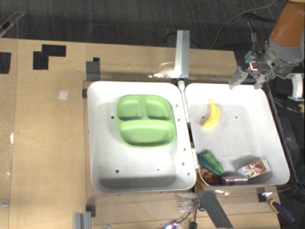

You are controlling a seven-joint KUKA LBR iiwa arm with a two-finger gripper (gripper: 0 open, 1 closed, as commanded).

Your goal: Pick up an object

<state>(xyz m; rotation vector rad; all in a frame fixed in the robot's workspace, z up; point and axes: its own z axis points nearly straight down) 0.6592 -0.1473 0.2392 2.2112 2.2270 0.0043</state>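
Risk: end effector, fingers spread w/ nothing between them, hangs over right bin's far rim; a careless descent could clip that rim. Banana lies loose in same bin, nearer cam & left of end effector, apart from it. Other items crowd near edge, so a grasp there may slip.
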